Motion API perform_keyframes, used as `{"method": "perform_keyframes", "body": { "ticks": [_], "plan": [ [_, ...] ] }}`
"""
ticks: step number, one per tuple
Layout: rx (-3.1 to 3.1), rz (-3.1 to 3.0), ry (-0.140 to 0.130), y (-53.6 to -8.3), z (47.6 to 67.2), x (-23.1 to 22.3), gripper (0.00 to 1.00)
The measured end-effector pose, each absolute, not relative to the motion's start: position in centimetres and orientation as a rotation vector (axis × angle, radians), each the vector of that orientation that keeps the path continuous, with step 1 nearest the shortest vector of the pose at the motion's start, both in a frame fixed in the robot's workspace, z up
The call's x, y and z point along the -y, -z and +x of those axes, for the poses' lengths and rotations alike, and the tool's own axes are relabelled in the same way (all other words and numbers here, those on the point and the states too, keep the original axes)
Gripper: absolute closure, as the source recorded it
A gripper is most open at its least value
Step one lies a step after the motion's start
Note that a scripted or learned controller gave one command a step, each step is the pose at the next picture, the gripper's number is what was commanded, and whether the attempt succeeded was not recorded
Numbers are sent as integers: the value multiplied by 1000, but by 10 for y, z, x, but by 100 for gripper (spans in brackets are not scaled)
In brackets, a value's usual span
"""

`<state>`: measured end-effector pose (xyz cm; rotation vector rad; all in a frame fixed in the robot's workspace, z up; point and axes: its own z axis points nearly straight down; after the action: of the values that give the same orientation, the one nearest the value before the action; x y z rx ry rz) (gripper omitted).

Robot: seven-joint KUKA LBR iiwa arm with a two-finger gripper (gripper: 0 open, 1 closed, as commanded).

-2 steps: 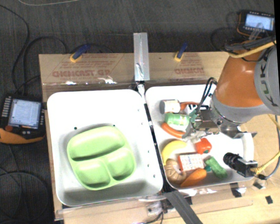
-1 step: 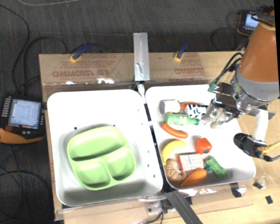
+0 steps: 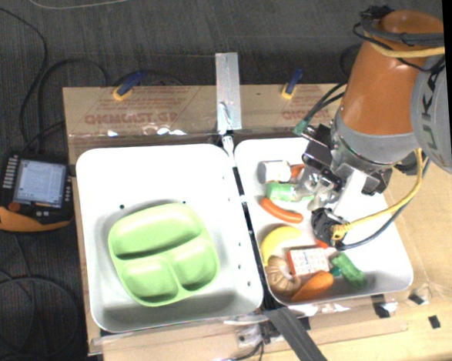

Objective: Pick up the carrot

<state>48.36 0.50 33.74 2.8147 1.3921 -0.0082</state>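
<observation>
Much of the right bin [image 3: 398, 268] is covered by the arm [image 3: 393, 87], whose orange band and grey wrist swell in from the three o'clock edge and hide the bin's upper right corner. The gripper [image 3: 319, 189] hangs below the wrist in a tangle of black housing, cables and metal parts, and whether it is open or closed cannot be made out here. It sits over the upper middle of the right bin, near a small white cup [image 3: 271, 169] and a green item [image 3: 282, 192], both partly masked by the gripper hardware. At about seven o'clock from the gripper lies a red-orange sausage-shaped piece [image 3: 279, 210], and below that a yellow rounded fruit [image 3: 280, 240]. The carrot [image 3: 314, 286] lies along the bin's six o'clock wall, its green top [image 3: 348, 270] pointing toward three o'clock; a red and white box [image 3: 306, 260] overlaps its upper side and a tan round item [image 3: 278, 272] touches its tip. Nothing shows between the gripper and the carrot but open bin floor. In the left bin [image 3: 94, 173] lies a green divided plate [image 3: 164, 252].
</observation>
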Motion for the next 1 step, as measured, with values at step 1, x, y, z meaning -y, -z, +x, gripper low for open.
{"method": "perform_keyframes", "body": {
  "ticks": [1],
  "plan": [
    [-1918, 2485, 4, -434, 484, -34, 100]
  ]
}}
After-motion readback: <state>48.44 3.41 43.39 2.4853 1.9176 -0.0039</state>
